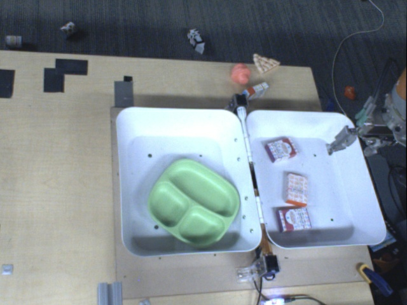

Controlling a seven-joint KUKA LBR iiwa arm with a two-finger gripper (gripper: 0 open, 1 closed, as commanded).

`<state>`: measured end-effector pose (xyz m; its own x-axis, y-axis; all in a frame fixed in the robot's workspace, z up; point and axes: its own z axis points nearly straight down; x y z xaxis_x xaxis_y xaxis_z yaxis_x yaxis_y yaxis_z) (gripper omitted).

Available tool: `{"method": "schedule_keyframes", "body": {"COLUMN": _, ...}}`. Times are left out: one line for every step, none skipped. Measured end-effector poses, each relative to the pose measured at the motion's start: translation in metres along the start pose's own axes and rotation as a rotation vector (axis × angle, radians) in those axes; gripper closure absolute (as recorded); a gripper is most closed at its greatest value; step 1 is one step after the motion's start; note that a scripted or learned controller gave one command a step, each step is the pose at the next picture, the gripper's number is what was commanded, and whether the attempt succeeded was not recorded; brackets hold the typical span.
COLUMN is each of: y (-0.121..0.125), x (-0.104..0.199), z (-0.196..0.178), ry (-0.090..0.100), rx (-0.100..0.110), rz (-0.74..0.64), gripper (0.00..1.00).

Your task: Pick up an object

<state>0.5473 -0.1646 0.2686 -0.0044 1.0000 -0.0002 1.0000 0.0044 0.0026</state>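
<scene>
Camera view:
Landmark: the right shallow white plastic bin (365, 189).
Gripper (342, 140): hovering over that bin's upper right corner; spread or pressed together cannot be told.
Three small red-and-white printed packets (296, 189): lying inside that bin, left of centre, apart.
Green divided plastic plate (193, 200): sitting in the neighbouring left white bin (130, 170).

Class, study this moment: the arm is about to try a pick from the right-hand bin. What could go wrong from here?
1. The gripper sits at the right bin's far corner, so it may clip the rim on descent.
2. The three small packets lie flat, so fingers could slide over one.
3. The packets lie close together; one may get nudged.
</scene>
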Motion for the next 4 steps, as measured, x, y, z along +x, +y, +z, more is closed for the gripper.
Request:
{"method": "schedule_keyframes", "body": {"y": -0.034, "x": 0.02, "z": 0.139, "ry": 0.001, "rx": 0.003, "rz": 0.002, "gripper": 0.0}}
{"method": "schedule_keyframes", "body": {"y": -0.058, "x": 0.055, "z": 0.181, "ry": -0.003, "rx": -0.008, "rz": 0.003, "gripper": 0.0}}
{"method": "schedule_keyframes", "body": {"y": -0.055, "x": 0.055, "z": 0.17, "ry": -0.003, "rx": -0.015, "rz": 0.002, "gripper": 1.0}}
{"method": "schedule_keyframes", "body": {"y": -0.055, "x": 0.055, "z": 0.17, "ry": -0.003, "rx": -0.015, "rz": 0.002, "gripper": 0.0}}
